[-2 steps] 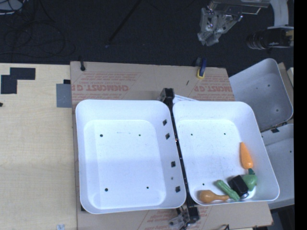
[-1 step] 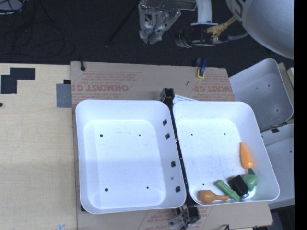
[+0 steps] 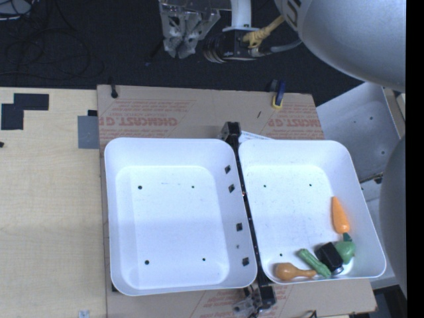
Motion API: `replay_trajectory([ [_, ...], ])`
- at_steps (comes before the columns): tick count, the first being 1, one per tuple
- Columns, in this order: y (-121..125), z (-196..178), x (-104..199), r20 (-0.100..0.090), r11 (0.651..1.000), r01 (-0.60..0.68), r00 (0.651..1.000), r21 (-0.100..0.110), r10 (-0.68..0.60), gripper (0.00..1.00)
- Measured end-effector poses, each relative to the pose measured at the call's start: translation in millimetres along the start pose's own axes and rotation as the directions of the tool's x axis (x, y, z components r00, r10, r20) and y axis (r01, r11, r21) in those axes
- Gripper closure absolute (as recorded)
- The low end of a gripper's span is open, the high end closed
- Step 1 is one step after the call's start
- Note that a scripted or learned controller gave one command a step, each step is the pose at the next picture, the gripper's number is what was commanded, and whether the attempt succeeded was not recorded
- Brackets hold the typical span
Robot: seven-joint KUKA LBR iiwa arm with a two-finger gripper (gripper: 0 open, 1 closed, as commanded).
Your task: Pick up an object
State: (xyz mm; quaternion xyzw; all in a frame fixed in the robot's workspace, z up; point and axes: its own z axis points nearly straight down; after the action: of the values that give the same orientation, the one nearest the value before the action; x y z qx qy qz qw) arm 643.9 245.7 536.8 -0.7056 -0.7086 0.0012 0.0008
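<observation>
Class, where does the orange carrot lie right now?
The orange carrot lies in the right bin, against its right wall, just above the green and black objects in the near right corner.

**Even overhead light, soft focus, dark backdrop**

Bright, diffuse light is falling from above, washing the two white bins close to overexposure. Soft shadows are gathering along the left bin's inner walls. The background beyond the bench is sinking into near black. The whole frame is looking slightly soft and grainy, with the arm blurring at top right.
</observation>
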Motion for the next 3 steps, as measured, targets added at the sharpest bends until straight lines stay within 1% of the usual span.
replay_trajectory([
  [1, -0.2, -1.0, -127.5, 0.004, 1.0, -0.016, 1.0, 0.002, 0.016, 1.0],
  [2, -1.3, 0.6, 5.6, -0.002, 1.0, 0.008, 1.0, 0.001, -0.008, 1.0],
  [3, -0.7, 0.2, -0.5, 0.001, 1.0, 0.002, 1.0, 0.003, -0.002, 1.0],
])
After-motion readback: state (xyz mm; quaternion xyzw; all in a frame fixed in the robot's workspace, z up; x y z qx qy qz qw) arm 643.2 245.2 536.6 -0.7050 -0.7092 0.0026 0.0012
